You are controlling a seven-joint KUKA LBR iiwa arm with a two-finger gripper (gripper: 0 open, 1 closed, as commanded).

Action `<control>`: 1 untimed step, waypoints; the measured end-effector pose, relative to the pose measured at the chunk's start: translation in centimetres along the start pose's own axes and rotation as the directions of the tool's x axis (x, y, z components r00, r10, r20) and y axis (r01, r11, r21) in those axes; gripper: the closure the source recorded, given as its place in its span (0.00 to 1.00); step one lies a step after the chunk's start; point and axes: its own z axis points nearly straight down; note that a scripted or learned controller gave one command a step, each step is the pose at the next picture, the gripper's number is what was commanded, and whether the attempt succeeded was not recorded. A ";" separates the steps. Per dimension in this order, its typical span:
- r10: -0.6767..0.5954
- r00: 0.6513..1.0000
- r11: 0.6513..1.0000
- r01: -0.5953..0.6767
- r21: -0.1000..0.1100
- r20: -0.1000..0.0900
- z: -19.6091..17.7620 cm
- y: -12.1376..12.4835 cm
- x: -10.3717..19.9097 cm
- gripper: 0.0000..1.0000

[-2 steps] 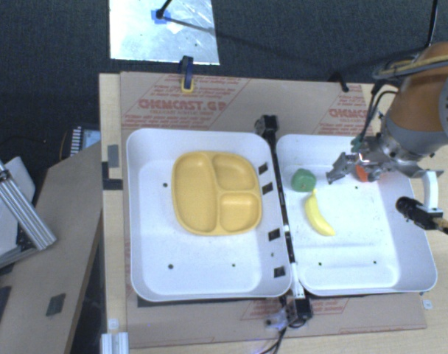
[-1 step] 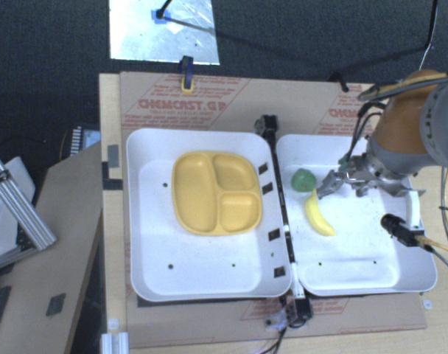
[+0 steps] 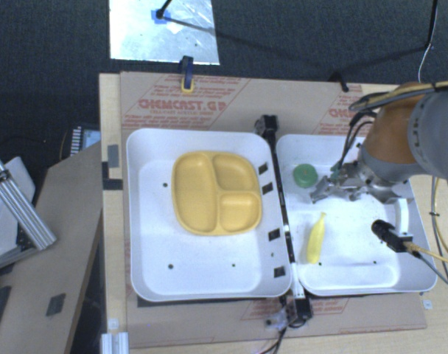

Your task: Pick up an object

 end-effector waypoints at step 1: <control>0.001 1.000 1.000 -0.001 0.003 -0.001 -1.0 -0.1 0.1 1.00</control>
